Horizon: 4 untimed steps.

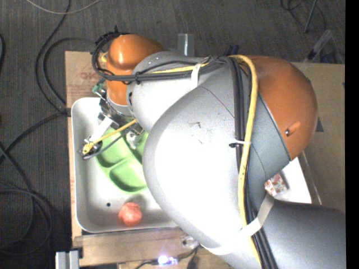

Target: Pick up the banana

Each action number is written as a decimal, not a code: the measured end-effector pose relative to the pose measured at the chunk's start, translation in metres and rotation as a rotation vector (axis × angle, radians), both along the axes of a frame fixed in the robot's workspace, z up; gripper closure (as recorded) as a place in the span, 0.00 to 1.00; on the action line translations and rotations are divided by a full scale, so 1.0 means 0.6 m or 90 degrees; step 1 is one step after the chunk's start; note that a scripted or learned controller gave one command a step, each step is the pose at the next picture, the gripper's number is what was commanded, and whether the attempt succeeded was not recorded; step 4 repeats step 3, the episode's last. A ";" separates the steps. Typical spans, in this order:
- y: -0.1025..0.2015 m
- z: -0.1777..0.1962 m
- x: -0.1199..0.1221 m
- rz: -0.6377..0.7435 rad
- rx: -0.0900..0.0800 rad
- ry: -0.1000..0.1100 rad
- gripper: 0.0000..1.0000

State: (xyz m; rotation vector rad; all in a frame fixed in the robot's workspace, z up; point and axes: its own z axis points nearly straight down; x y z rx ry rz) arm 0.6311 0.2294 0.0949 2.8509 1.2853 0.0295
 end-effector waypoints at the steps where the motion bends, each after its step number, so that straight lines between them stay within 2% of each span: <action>1: -0.005 0.016 0.002 0.003 -0.005 -0.003 1.00; 2: -0.092 0.007 -0.085 -0.056 0.011 -0.006 1.00; 3: -0.149 0.016 -0.011 0.025 0.006 0.024 1.00; 4: -0.149 0.016 -0.011 0.025 0.006 0.024 1.00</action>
